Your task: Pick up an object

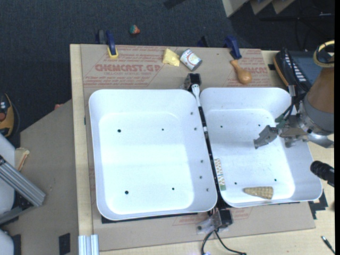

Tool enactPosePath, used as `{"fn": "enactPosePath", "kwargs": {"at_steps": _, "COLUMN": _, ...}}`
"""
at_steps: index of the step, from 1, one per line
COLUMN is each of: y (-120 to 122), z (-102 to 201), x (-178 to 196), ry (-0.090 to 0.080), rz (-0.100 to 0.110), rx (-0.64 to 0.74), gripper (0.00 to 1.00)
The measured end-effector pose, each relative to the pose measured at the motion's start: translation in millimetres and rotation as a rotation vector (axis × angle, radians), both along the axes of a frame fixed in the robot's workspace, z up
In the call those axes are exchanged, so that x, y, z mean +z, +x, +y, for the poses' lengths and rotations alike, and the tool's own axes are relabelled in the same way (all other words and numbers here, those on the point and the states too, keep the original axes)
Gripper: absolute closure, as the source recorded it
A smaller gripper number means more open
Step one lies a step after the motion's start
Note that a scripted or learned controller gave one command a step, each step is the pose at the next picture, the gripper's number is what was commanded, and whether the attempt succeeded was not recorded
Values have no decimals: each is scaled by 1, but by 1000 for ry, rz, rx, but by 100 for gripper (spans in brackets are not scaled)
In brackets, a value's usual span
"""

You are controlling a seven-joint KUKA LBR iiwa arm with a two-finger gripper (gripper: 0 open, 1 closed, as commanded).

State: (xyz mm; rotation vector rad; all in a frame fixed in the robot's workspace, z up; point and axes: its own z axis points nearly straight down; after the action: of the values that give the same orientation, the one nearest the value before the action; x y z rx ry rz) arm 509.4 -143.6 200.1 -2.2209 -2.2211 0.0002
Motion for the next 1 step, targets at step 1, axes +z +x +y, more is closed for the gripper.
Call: {"fn": "enactPosePath", "kwargs": {"at_steps": 1, "y": -10, "z": 34, "x": 143, "ry": -3, "rz": -19, "rx": 6, "gripper": 0}}
